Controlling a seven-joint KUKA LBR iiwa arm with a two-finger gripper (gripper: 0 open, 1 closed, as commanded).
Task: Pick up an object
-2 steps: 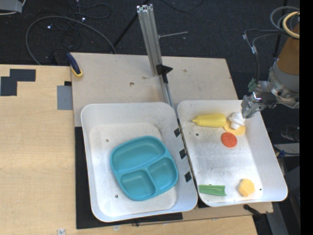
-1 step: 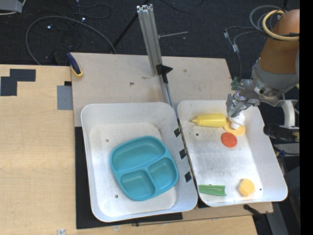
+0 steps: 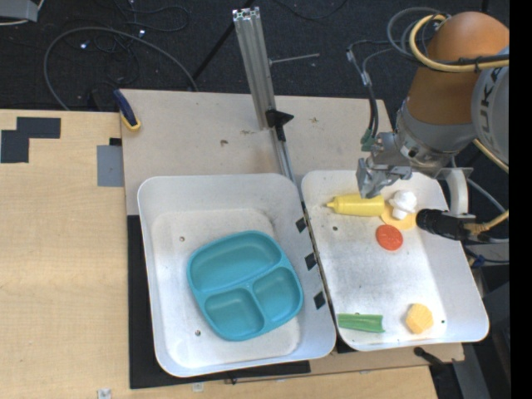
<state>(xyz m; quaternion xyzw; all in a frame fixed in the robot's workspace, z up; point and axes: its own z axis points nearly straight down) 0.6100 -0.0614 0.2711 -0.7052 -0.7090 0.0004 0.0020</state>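
1. Looking down on the counter (image 3: 208, 131), you see two white bins side by side: the left bin (image 3: 166, 214) and the right bin (image 3: 449, 306).
2. Your left bin holds a teal divided plate (image 3: 243, 284), lying flat.
3. Your right bin holds a yellow bottle-shaped object (image 3: 359, 205) on its side, a small white object (image 3: 403, 201) just beside it, a red round object (image 3: 389, 238) near both, a green flat piece (image 3: 361, 322) and a yellow chunk (image 3: 420, 317) at the near end.
4. Your gripper (image 3: 371, 184) hangs over the far end of the right bin, directly above the yellow bottle-shaped object; you cannot tell from this view whether it is open, closed or gripping anything.
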